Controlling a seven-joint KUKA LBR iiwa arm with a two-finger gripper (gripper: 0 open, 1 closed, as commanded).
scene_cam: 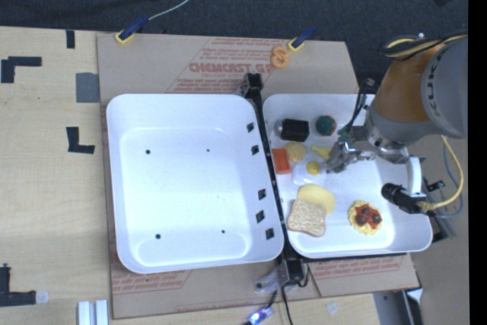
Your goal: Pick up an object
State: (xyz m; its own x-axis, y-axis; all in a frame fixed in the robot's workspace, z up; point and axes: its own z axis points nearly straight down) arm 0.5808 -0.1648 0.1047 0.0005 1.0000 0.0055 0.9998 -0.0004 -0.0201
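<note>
Camera view: a small yellow piece (pixel 320 152) is seen in the right bin (pixel 396 243), near its middle, just beside the gripper (pixel 335 161); whether it is gripped cannot be told. A black block (pixel 294 129) and a dark green ball (pixel 326 124) are placed toward the far edge. A bread slice (pixel 307 218) is set near the front edge.

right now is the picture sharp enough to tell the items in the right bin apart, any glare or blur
Camera view: lighting is even and soft, shadows faint; the left bin looks bright white but not blown out; the bread slice and dark block read clearly; smaller yellow bits near the gripper are too soft and small to identify.
</note>
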